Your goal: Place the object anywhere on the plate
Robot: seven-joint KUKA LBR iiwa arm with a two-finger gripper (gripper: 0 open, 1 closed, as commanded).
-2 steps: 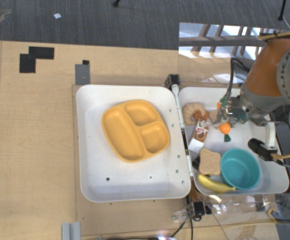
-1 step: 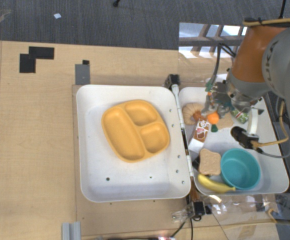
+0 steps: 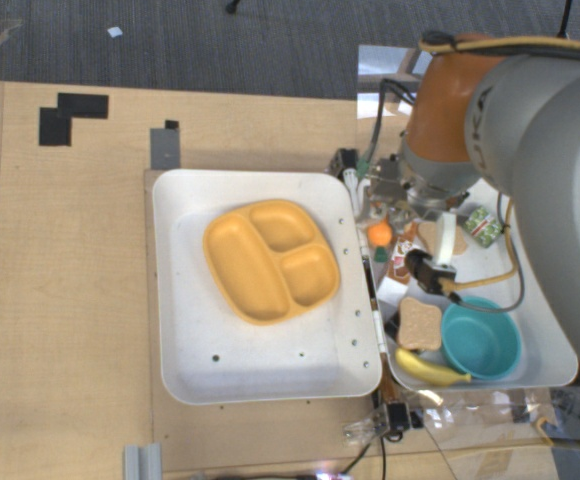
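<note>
Plate (image 3: 268, 261) in left bin (image 3: 185, 358), three compartments

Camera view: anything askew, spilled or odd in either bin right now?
Nothing stands out. The yellow plate lies flat in the left bin; the teal bowl, banana and bread slice sit crowded but unspilled in the right bin.

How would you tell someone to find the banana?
Look at the right white bin, the one under the grey arm. Go to its near edge, where a teal bowl sits. The banana lies just left of the bowl, below a slice of bread; it is the only long, curved, yellow thing there.
</note>
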